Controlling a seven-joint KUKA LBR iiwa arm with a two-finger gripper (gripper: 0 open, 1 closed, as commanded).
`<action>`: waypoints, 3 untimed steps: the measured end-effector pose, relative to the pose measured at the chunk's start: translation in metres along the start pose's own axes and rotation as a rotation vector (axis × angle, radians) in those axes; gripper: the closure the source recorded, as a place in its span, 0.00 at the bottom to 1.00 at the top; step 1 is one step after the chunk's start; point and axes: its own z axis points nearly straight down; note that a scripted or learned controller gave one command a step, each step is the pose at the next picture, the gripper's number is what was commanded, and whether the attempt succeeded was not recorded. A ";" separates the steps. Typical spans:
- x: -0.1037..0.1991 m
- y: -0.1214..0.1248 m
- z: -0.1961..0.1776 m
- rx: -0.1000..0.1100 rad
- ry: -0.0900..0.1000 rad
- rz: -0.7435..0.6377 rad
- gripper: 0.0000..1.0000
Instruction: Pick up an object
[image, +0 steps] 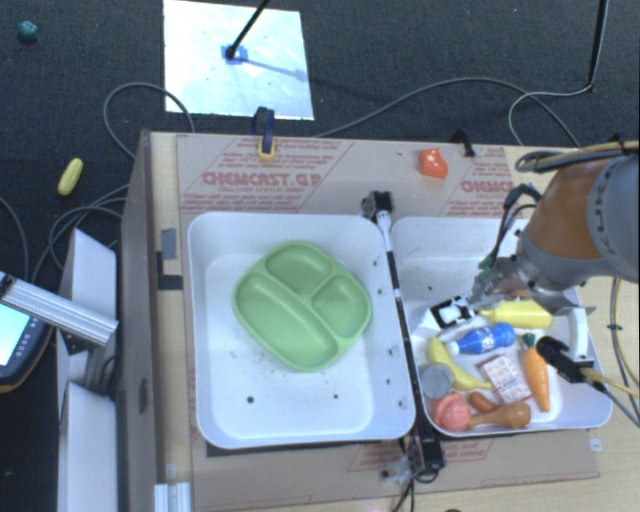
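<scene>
A cardboard-covered worktop (300, 165) printed with red lettering stands on a dark carpeted floor (80, 60) crossed by loose cables, and it carries two shallow white bins side by side. In the left bin (215, 400) we count one item, a pale green divided plate (302, 303) with three compartments, lying near the bin's centre. The right bin (440, 250) holds the candidate objects, crowded into its near half: we count one yellow banana (452, 367), one blue-and-white bottle (485, 339) lying on its side, one longer yellow piece (520, 314) just behind the bottle, one orange carrot (537, 377), one grey disc (435, 380), one pink rounded piece (451, 411), one brown drumstick-shaped piece (500, 412) and one small printed packet (505, 379). The grey arm (575, 225) with its orange band reaches in from the right, and its end effector (488, 285) sits low over the right bin, just behind the yellow piece; we cannot tell whether its fingers are apart or together. Outside the bins, one small orange object (432, 163) rests on the cardboard.
</scene>
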 end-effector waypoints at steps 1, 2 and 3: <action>0.000 0.001 -0.011 -0.003 -0.001 -0.002 1.00; 0.000 0.002 -0.021 -0.004 0.000 -0.004 1.00; 0.000 0.003 -0.032 -0.006 0.000 -0.007 1.00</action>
